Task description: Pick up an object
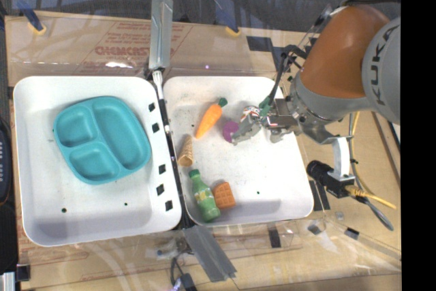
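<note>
Reaching into the right-hand bin from the right of the frame, the arm is positioning its gripper low over the bin's upper middle, just beside a small purple object. In my judgement the approach step is in hand and no grasp is yet made. Whether the tool is released or clenched I cannot tell; the metal parts are blurring together at this angle, and nothing is visibly sitting between them.

The purple object is looking like the nearest candidate: small, rounded, lying on the bin floor right of centre frame, touching or nearly touching the tool's left tip. Its exact kind is too small to make out. The toy carrot is lying aslant just to its left, orange with a green top.

The next move is calling for a short shift leftward so the tool is straddling the purple piece, then a firm closing and a straight lift.

Elsewhere in that bin an ice-cream cone, a green bottle and an orange waffle-like block are lying well apart from the tool.
</note>
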`<action>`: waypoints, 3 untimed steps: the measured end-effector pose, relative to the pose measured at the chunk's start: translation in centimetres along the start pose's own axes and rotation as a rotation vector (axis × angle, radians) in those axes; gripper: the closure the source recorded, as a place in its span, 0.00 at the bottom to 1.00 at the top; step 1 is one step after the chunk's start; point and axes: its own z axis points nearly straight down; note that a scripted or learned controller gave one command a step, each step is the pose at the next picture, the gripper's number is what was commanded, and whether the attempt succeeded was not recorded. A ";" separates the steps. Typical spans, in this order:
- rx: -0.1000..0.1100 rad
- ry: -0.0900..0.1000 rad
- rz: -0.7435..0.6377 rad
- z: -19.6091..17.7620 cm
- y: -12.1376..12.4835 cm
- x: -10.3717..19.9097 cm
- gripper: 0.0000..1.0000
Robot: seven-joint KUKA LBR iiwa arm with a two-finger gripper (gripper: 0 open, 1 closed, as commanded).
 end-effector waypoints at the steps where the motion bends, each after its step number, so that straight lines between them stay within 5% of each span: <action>1: 0.001 -0.001 0.189 5.8 4.7 -3.8 0.00; 2: -0.003 0.000 0.202 17.9 7.8 -0.3 0.00; 3: -0.002 0.000 0.308 17.8 14.0 0.5 0.00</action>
